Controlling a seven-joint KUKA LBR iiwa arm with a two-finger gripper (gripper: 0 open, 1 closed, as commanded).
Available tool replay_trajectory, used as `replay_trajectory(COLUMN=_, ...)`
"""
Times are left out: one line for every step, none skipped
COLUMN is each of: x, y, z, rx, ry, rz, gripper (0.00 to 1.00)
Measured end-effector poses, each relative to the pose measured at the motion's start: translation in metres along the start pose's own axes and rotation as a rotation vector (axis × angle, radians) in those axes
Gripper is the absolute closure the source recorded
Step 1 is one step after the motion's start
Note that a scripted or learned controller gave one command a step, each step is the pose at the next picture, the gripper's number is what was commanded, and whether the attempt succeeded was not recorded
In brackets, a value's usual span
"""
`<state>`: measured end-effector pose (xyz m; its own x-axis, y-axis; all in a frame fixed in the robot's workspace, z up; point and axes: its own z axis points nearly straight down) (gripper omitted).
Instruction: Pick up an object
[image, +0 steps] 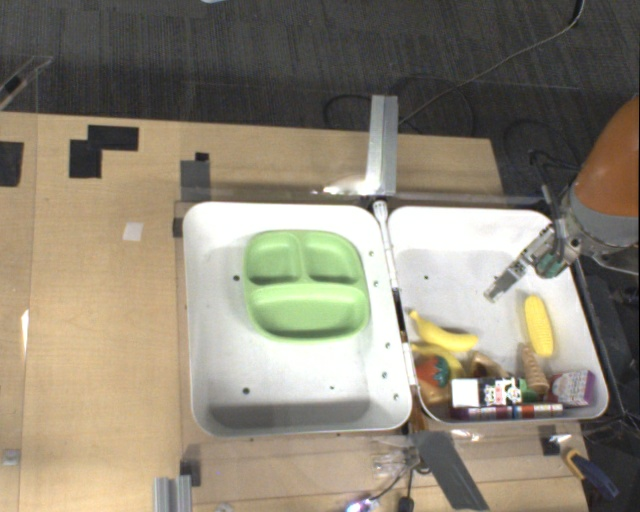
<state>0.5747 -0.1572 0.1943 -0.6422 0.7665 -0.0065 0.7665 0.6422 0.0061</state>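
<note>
Two white bins sit side by side on the table (100, 300). Left bin (215, 390): just a green tray (303, 282) w/ three compartments, lying flat near the middle. Right bin (460, 240): far half bare, clutter packed along the near edge, i.e. banana (445, 337), something red (432, 372) just beside it, a white box (487, 391) w/ a marker (520, 409) touching its near side, a brown item (533, 368) and a small purple pack (571, 384) in the near right corner. A corn cob (538, 324) lies a bit apart, toward the right wall.

The arm (610, 180) reaches in from the right, and the tool (497, 290) hangs over bare bin floor, near the cob but not touching it (height above the floor hard to judge from this angle). Nothing sits betw. its tips; whether they're spread or closed, can't tell, too small and blurred.

Progress: I'd say early. No object lifted, all of them resting in the bin. Left to do: settle on a target (cob looks the likeliest, being closest and clear of the pile), drop onto it, close, lift.
</note>
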Motion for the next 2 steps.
replay_trajectory(x=-0.004, y=0.048, z=0.103, rx=-0.006, ry=-0.008, rz=-0.108, gripper=0.0)
replay_trajectory(x=-0.008, y=0.097, z=0.105, rx=-0.002, ry=-0.001, rz=-0.23, gripper=0.0)
